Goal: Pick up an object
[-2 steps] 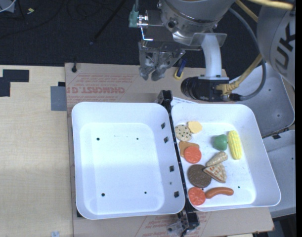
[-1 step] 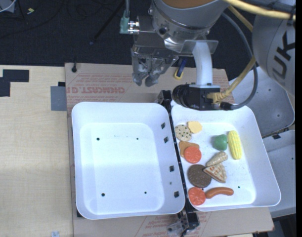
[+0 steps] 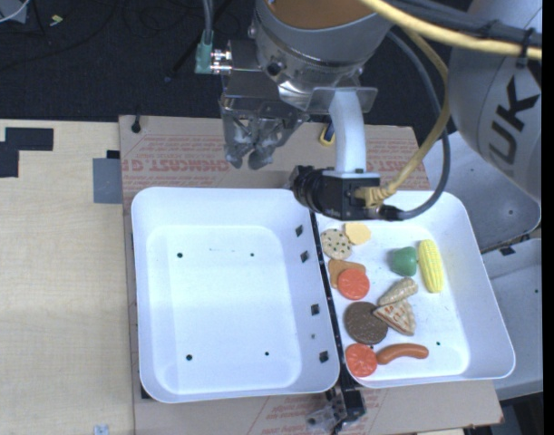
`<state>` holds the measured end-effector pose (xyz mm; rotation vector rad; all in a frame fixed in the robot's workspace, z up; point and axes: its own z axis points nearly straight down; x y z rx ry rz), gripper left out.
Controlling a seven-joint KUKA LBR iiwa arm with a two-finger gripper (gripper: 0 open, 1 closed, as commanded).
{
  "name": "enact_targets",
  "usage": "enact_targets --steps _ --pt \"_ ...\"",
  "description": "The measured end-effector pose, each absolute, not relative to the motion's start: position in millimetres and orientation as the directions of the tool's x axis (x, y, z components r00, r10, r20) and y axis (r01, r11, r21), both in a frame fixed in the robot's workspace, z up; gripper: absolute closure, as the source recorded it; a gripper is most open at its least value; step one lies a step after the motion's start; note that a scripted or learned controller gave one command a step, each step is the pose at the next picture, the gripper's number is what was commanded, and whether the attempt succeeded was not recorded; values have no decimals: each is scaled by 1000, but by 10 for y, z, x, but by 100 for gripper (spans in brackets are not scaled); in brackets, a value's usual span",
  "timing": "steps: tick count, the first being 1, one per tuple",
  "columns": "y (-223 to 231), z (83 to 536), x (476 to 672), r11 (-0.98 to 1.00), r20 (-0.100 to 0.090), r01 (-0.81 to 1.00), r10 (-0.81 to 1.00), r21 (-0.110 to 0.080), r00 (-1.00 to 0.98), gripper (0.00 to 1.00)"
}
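Hovering at twelve o'clock above the bins, the grey two-finger gripper point(image 3: 250, 149) looks clenched, grasping nothing. Toy food, like the yellow plastic corn cob point(image 3: 431, 265), waits in the right white bin point(image 3: 488, 333); next comes descent toward four o'clock.

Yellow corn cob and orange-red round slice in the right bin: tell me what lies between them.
In the camera view, a green rounded piece lies between the corn cob and the orange-red slice.

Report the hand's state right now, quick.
Hand: raised above the far edge of the left bin, nothing between its fingers; open or shut cannot be told.
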<state>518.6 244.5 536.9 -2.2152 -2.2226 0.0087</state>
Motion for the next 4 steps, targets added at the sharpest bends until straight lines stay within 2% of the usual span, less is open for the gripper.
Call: enact_targets --steps 3,4 --pt "2429 5374 4754 2 -2 1000 1000 -6 -2 100" --pt "2378 5372 4755 0 -2 1000 1000 -6 0 100"
